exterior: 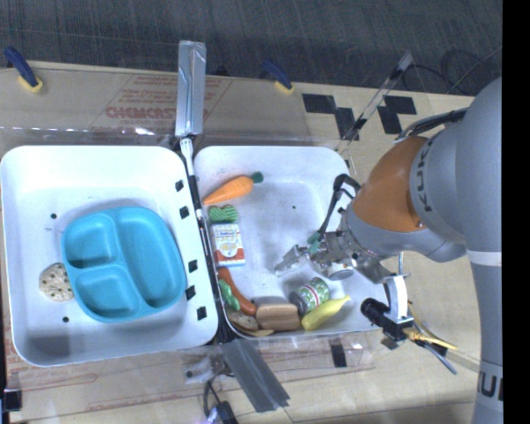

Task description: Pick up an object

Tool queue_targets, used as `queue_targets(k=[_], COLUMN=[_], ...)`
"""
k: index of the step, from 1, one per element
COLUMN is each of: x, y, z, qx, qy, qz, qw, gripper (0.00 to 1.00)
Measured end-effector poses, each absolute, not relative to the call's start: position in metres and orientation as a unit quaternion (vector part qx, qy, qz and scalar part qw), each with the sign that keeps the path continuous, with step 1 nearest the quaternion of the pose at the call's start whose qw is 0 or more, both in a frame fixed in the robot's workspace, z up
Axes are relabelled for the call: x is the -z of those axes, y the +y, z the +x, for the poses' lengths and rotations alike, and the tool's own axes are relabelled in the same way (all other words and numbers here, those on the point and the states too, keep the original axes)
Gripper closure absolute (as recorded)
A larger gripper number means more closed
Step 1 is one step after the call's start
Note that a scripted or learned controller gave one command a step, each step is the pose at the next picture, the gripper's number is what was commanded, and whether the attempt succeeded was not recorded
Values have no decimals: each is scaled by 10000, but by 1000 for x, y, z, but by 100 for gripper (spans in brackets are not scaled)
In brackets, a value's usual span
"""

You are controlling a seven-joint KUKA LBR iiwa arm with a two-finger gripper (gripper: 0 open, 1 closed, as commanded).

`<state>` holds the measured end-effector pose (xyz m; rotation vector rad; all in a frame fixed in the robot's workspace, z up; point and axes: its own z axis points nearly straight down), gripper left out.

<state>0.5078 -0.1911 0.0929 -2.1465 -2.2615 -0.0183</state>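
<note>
— Where was the gripper?

— Low in the right bin, reaching in from the right, over bare white floor near the bin's middle. Its metal fingers pointed left and looked parted, with nothing between them.

— And the things to pick?

— All in that bin. A carrot lay at the far left, a small juice box just near of it along the left wall. At the near edge sat a brown block, a tin can and a banana — the can just near-right of the fingertips, apart from them.

— The left bin?

— It held a blue divided tray, with a cookie touching its left edge.
</note>
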Motion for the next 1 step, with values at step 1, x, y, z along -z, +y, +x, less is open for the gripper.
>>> queue_targets(k=[1], x=[-93], y=[-173], z=[478], qx=[10], qy=[-7633], qz=[-6460], qw=[-3], gripper=[0])
